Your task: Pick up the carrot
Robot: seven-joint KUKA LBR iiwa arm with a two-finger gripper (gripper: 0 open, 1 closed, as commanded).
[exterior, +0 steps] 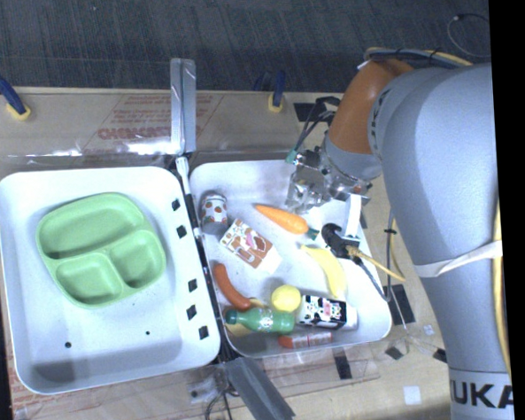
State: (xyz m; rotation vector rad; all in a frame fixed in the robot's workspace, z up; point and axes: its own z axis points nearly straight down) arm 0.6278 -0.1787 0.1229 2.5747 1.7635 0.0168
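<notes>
The carrot (282,219) is orange with a green stub at its right end and lies slanted in the upper middle of the right bin (243,175). My gripper (305,191) hangs just above and to the right of the carrot's thick end, close to it. The carrot rests on the bin floor, apart from the gripper.
The right bin also holds a small can (213,210), a white printed box (248,245), a sausage (231,287), a lemon (286,297), a banana (329,270), a green bottle (262,319) and a black-and-white carton (324,310). A green divided plate (101,247) sits in the left bin.
</notes>
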